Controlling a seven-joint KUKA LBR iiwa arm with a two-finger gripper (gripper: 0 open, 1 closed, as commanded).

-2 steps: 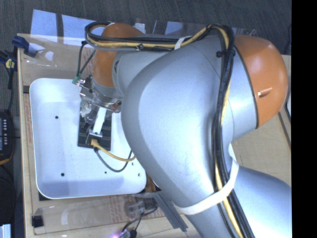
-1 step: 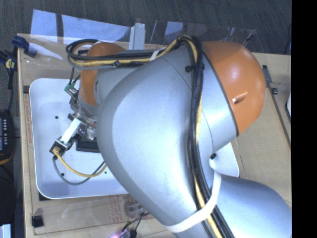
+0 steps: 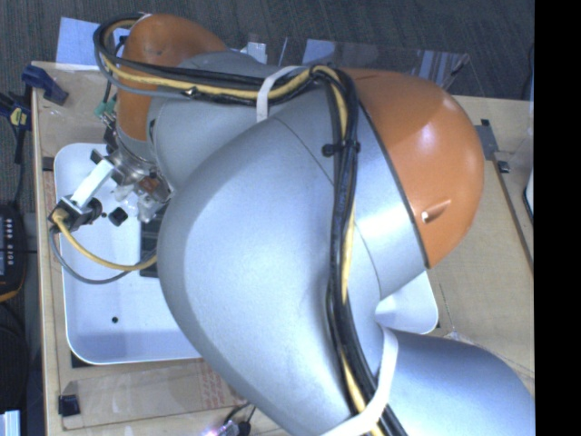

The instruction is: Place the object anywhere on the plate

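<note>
My grey and orange arm (image 3: 300, 243) hides most of the bench. Its wrist reaches over the upper left part of the left white bin (image 3: 100, 325). The gripper (image 3: 123, 198) hangs there just above the bin floor, mixed up with white and black fittings. A yellow cable (image 3: 91, 260) loops from it across the bin. The arm covers whatever lies under and to the right of the gripper.
The wooden bench (image 3: 472, 271) shows at the right of the arm and along the left edge. Blue clamps (image 3: 41, 82) sit at the bench's far left corner. A small dark speck (image 3: 115, 319) lies on the bin floor.
</note>
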